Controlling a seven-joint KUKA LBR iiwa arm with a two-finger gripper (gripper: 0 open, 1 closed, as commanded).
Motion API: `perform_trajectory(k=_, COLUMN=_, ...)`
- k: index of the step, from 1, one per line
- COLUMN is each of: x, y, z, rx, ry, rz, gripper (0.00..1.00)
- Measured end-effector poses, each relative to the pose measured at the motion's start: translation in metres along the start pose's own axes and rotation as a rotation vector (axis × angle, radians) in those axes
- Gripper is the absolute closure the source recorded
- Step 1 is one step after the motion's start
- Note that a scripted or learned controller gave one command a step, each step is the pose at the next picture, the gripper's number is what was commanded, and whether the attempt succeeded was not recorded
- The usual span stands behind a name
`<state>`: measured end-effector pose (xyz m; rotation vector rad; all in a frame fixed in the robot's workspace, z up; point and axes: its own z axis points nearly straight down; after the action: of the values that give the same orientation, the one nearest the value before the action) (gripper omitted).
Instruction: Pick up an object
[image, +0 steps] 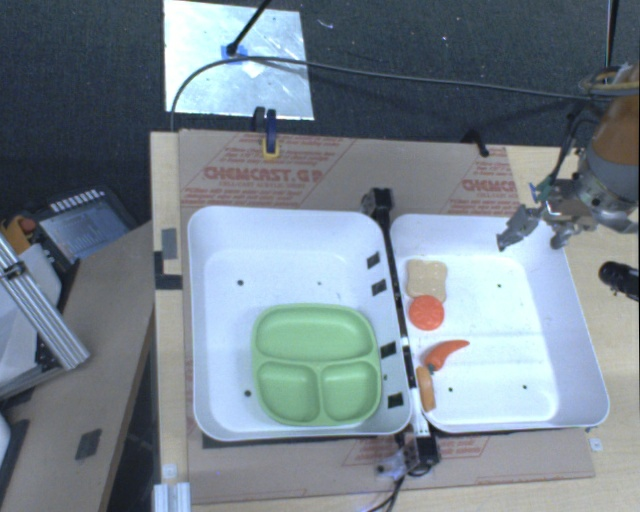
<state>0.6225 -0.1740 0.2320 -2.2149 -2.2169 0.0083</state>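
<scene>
Honestly, your gripper (540, 228), jaws apart and empty, hangs over the right bin's (520, 400) far edge; the tomato slice (428, 313) lies toward the divider.

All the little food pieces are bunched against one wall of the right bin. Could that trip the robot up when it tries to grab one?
Possibly. The orange slice touches the bread piece, so closing on one may nudge the other. The chili and the carrot piece lie by the divider wall, which could block one side of the end effector.
</scene>
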Motion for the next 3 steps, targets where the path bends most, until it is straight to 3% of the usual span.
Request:
perform_trajectory(k=1, x=0.0, y=0.002, z=-0.007, rx=-0.011, ry=-0.002, rz=-0.002, gripper=0.0)
perform_trajectory(k=2, x=-0.007, y=-0.005, z=0.046, rx=-0.007, ry=-0.002, rz=0.0, gripper=0.0)
perform_trajectory(k=3, x=-0.011, y=0.003, z=0.104, rx=-0.008, ry=-0.002, rz=-0.001, gripper=0.0)
